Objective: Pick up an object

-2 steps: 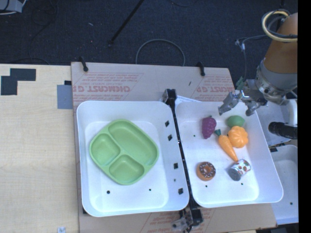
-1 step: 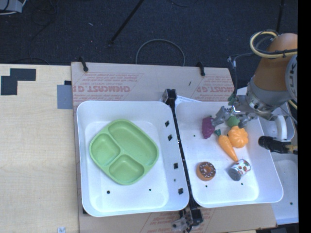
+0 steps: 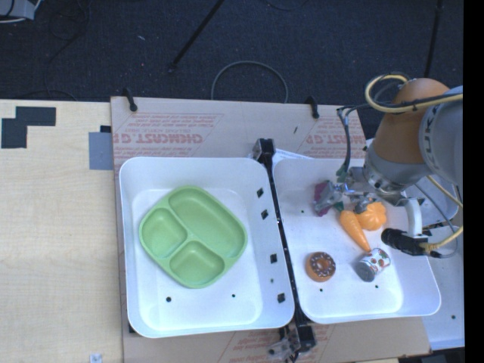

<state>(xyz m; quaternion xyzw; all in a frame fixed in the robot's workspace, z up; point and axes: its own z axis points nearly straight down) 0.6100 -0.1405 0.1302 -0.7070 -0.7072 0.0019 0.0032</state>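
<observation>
From my seat at the feed, I see the arm reaching in from the right, its orange band above the wrist, with the end effector low over the upper part of the right bin. Whether it is wide, narrow or closed on anything I cannot tell, since the wrist and cables crowd that spot. Just beside it to the left lies a small purplish-grey object, and just below it an orange carrot-shaped toy points down and to the right, with a rounder orange piece touching its upper end. Lower in the same bin sit a toy doughnut and, near it to the right, a small grey can lying tilted (its label is too small for me to read). The left bin holds a green divided plate with three compartments, set at a slant. Both bins rest on cardboard over the tabletop.
</observation>
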